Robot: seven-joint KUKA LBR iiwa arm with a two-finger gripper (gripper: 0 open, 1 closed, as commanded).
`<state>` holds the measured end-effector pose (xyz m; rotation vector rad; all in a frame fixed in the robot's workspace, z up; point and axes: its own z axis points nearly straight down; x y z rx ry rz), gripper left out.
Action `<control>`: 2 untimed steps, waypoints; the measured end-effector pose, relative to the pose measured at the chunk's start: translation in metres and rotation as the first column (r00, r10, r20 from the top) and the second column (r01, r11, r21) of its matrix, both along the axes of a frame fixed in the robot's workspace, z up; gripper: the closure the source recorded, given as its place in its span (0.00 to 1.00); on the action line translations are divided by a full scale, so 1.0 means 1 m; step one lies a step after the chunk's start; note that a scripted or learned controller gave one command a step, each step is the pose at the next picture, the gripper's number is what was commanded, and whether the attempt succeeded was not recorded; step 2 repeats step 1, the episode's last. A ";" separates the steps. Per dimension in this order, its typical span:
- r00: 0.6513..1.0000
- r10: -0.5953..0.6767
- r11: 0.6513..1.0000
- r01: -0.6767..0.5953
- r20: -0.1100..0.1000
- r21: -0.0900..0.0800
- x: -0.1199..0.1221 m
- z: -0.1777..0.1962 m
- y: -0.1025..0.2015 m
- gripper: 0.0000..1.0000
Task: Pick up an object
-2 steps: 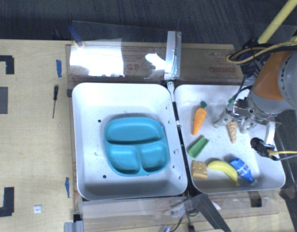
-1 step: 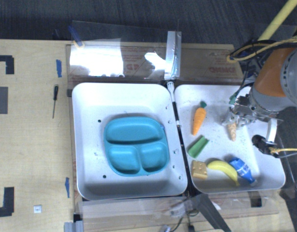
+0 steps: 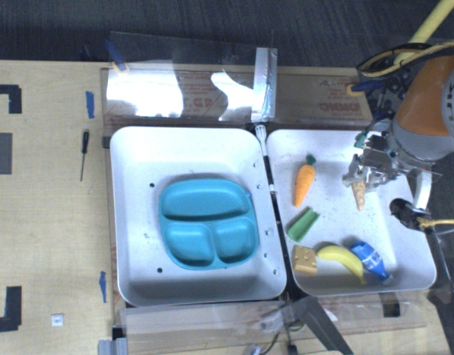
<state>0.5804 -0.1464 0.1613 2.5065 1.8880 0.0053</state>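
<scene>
Camera view: end effector above cone.

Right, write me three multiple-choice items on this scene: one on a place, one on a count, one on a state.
1. Where does the blue three-compartment plastic tray lie?
A. left white bin
B. right white bin
C. wooden bench

2. How many toy bananas are there?
A. none
B. one
C. three

3. How does the orange toy carrot lie?
A. in the blue tray
B. standing on its tip
C. flat on the bin floor

Key: 1 A, the tray sits inside the left white bin. 2 B, a single yellow toy banana lies in the right white bin. 3 C, the carrot rests lengthwise, green top towards the far wall.
</scene>
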 end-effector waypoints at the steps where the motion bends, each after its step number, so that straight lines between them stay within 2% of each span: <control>1: 0.993 0.116 0.993 -0.116 0.001 0.001 -0.063 0.104 0.076 1.00; 2: 0.993 0.116 0.993 -0.116 0.001 0.001 -0.063 0.104 0.076 1.00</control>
